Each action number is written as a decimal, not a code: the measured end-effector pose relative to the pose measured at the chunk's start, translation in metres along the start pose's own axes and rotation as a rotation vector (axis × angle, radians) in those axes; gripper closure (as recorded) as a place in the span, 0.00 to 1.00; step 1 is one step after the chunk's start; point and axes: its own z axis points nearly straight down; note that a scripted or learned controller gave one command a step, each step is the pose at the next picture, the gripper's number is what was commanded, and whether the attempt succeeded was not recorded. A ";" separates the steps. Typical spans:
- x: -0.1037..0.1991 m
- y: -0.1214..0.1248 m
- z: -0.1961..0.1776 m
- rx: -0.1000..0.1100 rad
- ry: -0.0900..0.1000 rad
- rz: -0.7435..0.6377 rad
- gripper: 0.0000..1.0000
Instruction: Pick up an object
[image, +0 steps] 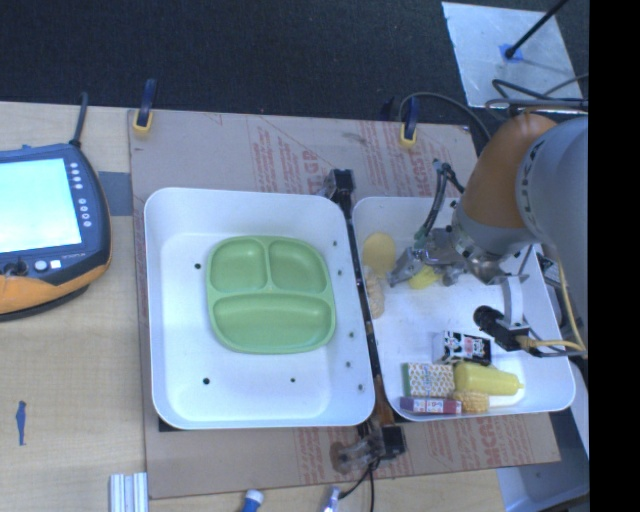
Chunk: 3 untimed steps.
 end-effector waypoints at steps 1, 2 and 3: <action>0.015 -0.001 0.000 0.002 0.000 0.000 0.00; 0.015 0.055 -0.024 -0.005 -0.001 0.002 0.00; 0.014 0.058 -0.007 -0.012 -0.008 0.002 0.00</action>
